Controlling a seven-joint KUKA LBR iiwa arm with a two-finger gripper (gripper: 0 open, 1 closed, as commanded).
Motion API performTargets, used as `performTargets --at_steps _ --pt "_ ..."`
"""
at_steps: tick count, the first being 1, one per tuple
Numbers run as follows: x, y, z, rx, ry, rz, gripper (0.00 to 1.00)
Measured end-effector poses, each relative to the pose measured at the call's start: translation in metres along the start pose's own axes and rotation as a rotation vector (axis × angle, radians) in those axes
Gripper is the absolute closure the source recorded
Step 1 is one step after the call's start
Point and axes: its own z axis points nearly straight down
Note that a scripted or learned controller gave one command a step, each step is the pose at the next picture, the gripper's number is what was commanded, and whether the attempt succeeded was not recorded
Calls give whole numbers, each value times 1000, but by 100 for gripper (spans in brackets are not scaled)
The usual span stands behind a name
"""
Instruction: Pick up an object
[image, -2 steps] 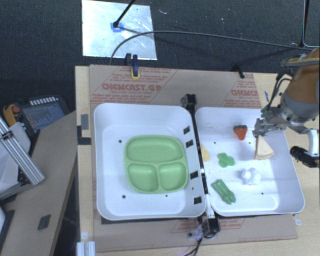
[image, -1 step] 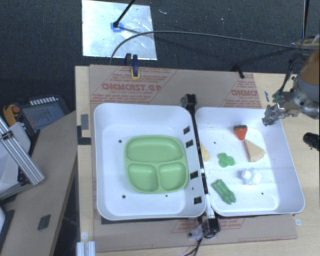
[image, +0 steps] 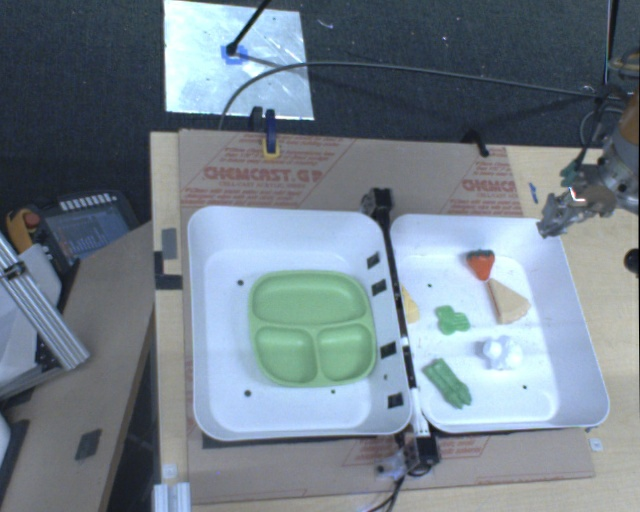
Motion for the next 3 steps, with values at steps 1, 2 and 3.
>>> performTargets --at_steps 1,2,3 --pt "49 1 -4 3 3 -3 100" --pt "105 -2 -5 5 4 -3 100" --pt "165 -5 11 5 4 -4 100"
